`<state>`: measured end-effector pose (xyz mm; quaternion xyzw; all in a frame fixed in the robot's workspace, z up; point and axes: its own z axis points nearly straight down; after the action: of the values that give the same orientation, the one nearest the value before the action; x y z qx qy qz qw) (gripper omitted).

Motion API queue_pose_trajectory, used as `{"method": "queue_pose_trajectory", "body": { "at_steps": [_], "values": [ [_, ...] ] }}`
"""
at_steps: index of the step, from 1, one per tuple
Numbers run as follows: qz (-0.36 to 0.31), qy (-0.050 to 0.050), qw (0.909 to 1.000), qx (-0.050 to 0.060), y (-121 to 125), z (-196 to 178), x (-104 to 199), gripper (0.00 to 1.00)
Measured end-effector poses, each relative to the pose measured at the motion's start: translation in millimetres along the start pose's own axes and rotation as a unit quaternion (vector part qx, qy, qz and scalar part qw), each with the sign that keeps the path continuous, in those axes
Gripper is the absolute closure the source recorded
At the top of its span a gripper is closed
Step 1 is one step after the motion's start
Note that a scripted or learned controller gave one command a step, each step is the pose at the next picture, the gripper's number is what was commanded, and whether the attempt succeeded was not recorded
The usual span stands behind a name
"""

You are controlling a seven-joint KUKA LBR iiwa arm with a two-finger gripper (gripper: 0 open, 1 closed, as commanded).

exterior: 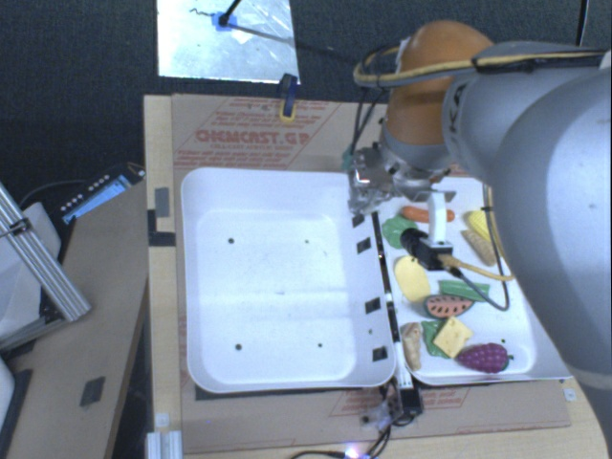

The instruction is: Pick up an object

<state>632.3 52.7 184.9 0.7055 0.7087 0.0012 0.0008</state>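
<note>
My gripper [367,195] hangs over the far left corner of the right bin [521,331], close to the divider between the two bins. Just below it in that bin lie a green toy [393,229] and an orange carrot [415,214]. Further toward the front are a yellow lemon-like piece [411,279], a watermelon slice [448,306], a yellow cheese wedge [453,336], purple grapes [483,357] and a tan piece [412,344]. Nothing shows in the gripper's grasp.
The left bin [277,285] stands beside the right one. The arm's big grey body covers the right bin's far right side. A yellow piece [477,224] and a green strip [470,291] lie near the arm. A cardboard sheet [251,134] lies beneath the bins.
</note>
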Motion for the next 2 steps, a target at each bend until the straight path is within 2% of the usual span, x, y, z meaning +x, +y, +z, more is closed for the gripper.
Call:
{"method": "queue_pose_trajectory", "body": {
  "at_steps": [1,2],
  "values": [
    [-0.006,0.004,0.9999,-0.008,-18.8,-156.2,97.9,1.0],
    [-0.002,0.002,1.0,-0.01,36.2,-302.3,115.0,1.0]
  ]
}}
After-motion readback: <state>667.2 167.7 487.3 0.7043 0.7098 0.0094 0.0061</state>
